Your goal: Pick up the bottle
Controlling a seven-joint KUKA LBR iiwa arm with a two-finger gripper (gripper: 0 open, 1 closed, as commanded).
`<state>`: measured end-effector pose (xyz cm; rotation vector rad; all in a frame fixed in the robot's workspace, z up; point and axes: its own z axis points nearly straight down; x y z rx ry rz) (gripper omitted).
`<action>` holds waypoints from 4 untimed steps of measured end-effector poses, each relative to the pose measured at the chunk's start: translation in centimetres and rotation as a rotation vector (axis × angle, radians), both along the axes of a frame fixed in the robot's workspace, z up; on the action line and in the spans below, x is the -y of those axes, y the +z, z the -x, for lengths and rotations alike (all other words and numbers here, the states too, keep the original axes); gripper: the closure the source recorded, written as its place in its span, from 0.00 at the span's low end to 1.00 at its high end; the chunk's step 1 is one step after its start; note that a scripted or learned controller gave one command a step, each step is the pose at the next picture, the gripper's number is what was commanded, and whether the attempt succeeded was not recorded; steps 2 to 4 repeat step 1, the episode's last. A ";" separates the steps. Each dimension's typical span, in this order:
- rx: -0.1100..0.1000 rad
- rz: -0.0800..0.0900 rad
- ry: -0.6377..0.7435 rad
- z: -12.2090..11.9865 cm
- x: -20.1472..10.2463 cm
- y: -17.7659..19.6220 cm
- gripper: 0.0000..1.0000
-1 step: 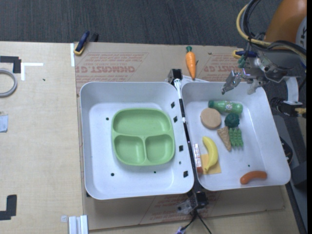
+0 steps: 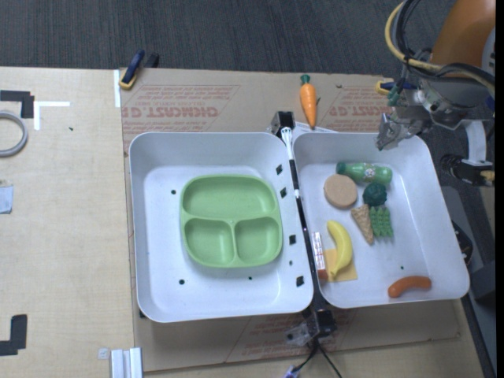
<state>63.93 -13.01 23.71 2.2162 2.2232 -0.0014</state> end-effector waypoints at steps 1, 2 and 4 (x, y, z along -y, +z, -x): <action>-0.001 -0.001 0.174 6.1 -2.7 1.3 1.00; -0.001 -0.001 0.174 6.1 -2.7 1.3 1.00; -0.001 -0.001 0.174 6.1 -2.7 1.3 1.00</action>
